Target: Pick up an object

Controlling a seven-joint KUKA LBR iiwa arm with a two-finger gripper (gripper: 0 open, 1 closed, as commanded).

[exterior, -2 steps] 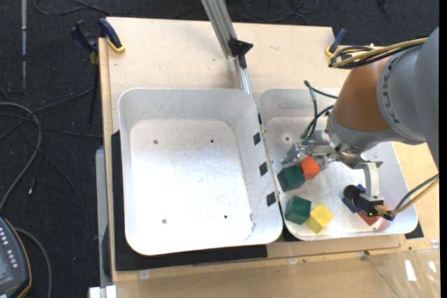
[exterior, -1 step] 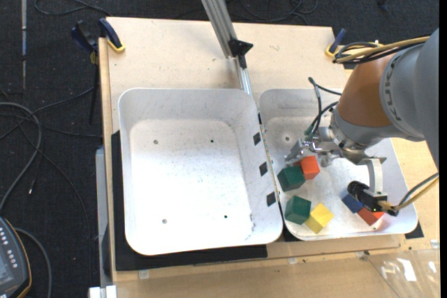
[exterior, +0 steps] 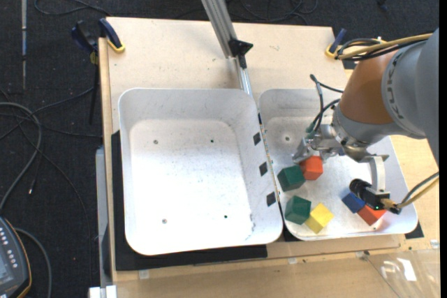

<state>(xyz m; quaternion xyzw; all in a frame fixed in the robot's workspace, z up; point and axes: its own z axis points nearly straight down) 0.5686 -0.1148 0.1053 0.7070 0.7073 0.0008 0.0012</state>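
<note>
A: What sits nearest the hand?

B: A small orange-red cube, matte and blocky, in the right-hand shallow white bin; it lies just beneath the hand, touching or nearly touching its metal tip; whether the hand is spread or closed I cannot tell, nor whether it grips the cube.

A: Which way does the cube point?

B: It is as wide as it is long, so it has no long axis; it is turned so one corner faces down-frame, its edges set diagonally to the bin's walls.

A: And around it?

B: A dark green cube just left of the hand and touching the orange-red one or nearly so; a second green cube below that, further from the hand, with a yellow cube just beside it; a blue block and a red block lie well to the right, below the grey arm with its orange band; the left-hand white bin lies well away on the pale wooden worktop.
</note>
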